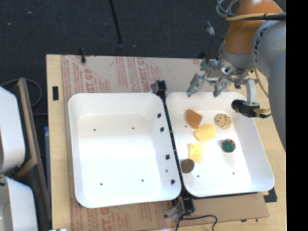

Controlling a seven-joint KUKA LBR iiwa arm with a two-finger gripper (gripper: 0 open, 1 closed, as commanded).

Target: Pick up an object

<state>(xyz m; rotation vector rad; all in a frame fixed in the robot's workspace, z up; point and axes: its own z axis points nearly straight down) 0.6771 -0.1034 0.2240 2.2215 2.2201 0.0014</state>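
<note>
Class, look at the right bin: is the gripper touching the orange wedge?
Apart. The camera view shows the gripper at the bin's far rim, with bare white floor between it and the orange wedge.

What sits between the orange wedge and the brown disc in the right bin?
In the camera view, two yellow pieces lie between the orange wedge and the brown disc: a rounded one and a squarish one.

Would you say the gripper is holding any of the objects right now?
No: the gripper hangs open above the right bin's far edge, with nothing between its fingers.
</note>
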